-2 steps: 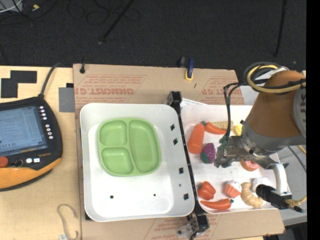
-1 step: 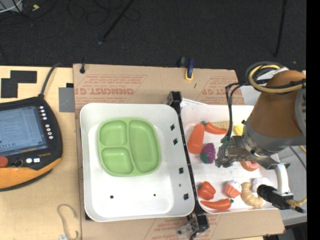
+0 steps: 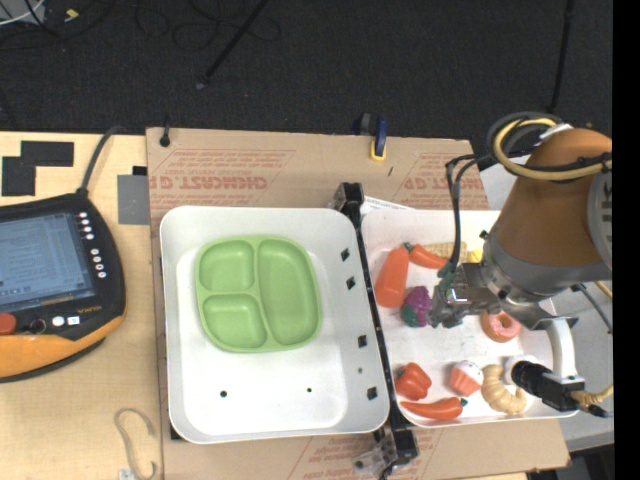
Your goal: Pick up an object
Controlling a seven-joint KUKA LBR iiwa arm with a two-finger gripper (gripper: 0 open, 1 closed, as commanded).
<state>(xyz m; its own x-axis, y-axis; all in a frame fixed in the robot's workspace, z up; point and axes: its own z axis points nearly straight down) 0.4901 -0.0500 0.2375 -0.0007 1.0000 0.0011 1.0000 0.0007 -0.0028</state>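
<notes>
We see the gripper point(image 3: 447, 301) just at 3 o'clock of the purple toy point(image 3: 417, 306); finger spread: cannot tell.

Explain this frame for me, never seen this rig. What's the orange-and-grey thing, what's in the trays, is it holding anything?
It is one picture from a fixed camera above the bench, looking down at a slant. The orange-and-grey bulk on the right is a robot arm; its gripper hangs low over the right bin, beside a purple toy. Whether it grips anything cannot be told here. That bin holds toy food: an orange carrot-like piece, red peppers, a pink doughnut, a croissant. The left bin holds a green divided plate. At far left lies the arm's handheld control tablet.
</notes>
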